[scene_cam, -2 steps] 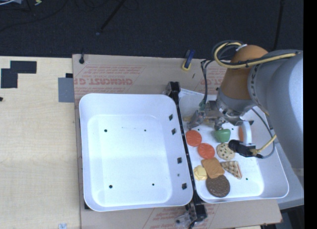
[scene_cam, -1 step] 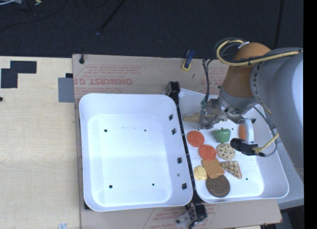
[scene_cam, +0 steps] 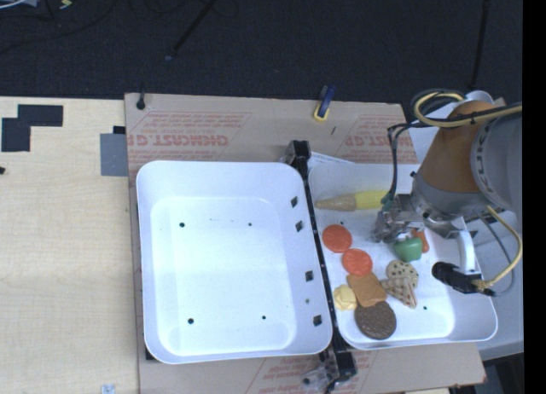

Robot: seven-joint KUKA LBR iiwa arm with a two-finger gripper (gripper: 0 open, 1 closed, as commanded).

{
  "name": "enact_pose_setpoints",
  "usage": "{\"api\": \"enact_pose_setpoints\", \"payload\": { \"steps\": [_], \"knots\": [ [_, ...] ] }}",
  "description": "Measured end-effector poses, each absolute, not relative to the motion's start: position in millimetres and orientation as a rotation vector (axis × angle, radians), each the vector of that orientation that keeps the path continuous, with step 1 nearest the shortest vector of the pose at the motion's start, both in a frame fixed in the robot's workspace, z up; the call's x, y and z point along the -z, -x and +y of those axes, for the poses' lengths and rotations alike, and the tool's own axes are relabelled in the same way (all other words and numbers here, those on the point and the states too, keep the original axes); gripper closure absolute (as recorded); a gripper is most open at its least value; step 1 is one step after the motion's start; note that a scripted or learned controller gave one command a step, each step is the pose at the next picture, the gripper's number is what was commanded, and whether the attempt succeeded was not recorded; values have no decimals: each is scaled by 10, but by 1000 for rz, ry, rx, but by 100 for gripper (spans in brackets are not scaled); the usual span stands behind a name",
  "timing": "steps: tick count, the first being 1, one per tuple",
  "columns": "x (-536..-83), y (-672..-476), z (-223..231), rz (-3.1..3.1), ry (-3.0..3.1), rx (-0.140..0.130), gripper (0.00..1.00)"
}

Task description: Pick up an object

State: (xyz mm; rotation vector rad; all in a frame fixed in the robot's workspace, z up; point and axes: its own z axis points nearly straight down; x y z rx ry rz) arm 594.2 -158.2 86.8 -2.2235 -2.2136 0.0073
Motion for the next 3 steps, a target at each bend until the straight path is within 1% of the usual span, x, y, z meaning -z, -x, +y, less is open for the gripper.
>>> {"api": "enact_pose_setpoints", "payload": {
  "steps": [1,2,3],
  "knots": [
    [-874,-6127,-1059,-2224,2216,0,100],
    [-1237,-6134,-1091,-2222,2221,1,100],
    [-898,-5633,-893,-2221,2230,5,100]
  ]
}}
